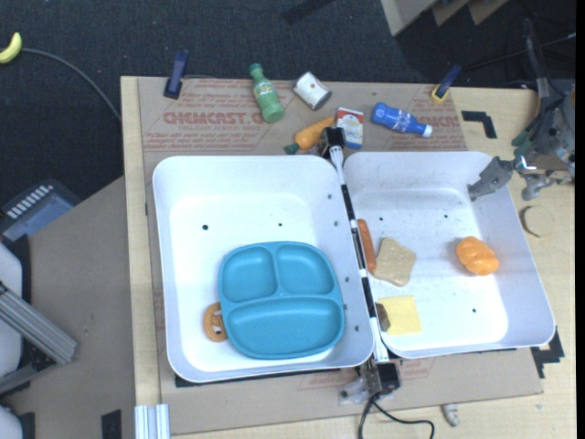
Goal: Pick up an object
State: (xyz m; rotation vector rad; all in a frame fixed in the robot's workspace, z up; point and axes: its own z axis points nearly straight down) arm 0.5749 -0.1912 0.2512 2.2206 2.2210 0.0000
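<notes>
Round orange plastic fruit (476, 255) in right white bin (512, 327), below-left of grey two-finger gripper (508, 174) and well apart; gripper at bin's upper right rim (finger state can't tell), arm entering from right

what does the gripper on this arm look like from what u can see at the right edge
Little of it is in view. The gripper is a small grey metal assembly with an angular, wedge-like finger reaching over the right bin's rim. Behind it sit pale metal brackets with dark fittings, and thin dark cables run upward. No markings are legible.
</notes>
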